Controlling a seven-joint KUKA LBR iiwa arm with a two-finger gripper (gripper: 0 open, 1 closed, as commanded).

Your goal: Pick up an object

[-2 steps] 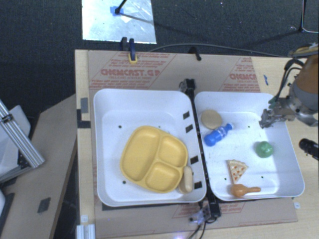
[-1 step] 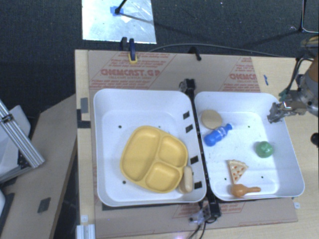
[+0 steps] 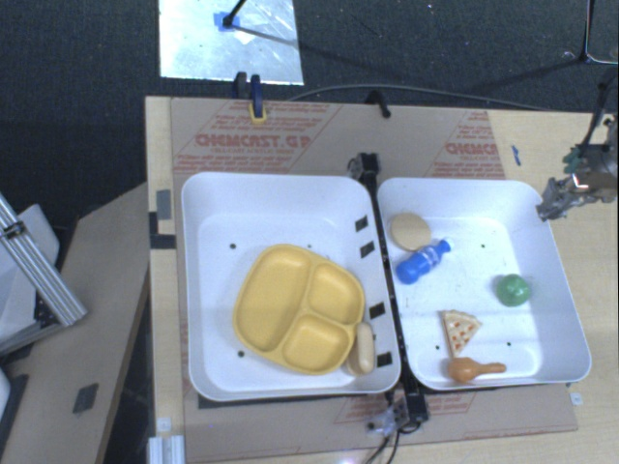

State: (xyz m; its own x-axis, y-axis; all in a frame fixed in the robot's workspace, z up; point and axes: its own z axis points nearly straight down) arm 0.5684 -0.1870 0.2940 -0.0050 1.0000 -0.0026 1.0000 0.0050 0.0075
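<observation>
Grey two-finger gripper [image 3: 559, 201] poised over the right white bin's [image 3: 566, 288] far right rim, grip state cannot be told, small blue plastic bottle [image 3: 422, 261] laid near the bin's left wall, round green ball [image 3: 513, 290] seen toward its right side.

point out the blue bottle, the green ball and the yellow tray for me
blue bottle [image 3: 420, 262], camera view, on the middle of its body
green ball [image 3: 513, 290], camera view, on its rounded top
yellow tray [image 3: 253, 303], camera view, on the floor of its big left compartment
</observation>
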